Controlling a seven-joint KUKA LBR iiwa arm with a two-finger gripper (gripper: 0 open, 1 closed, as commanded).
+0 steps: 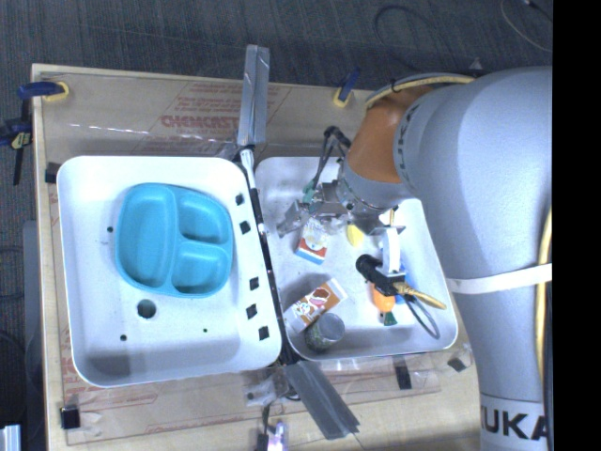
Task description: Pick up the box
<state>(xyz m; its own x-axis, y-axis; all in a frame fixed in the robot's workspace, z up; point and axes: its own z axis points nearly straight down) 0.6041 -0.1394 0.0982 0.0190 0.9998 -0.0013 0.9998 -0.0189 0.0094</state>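
Nearest the camera, in the right bin [427, 332], a dark grey can [326, 330] is sitting by the front wall. A brown printed box [317, 301] is lying flat just behind it, touching or nearly so. Off to the right, an orange thing [383, 301] is lying near the bin's right wall. Level with those, in the left bin [75, 252], a small dark round thing [146, 309] is sitting on the floor, and a blue divided tray [174, 238] is lying flat just beyond it.

Further back in the right bin, a small white box [313, 243] (orange and blue print on it) is sitting mid-bin, with a yellow thing [355, 235] just beside it. The gripper [315, 212] is hanging right at the far edge of that small white box. I honestly can't tell how its jaws are standing or whether they're gripping anything.
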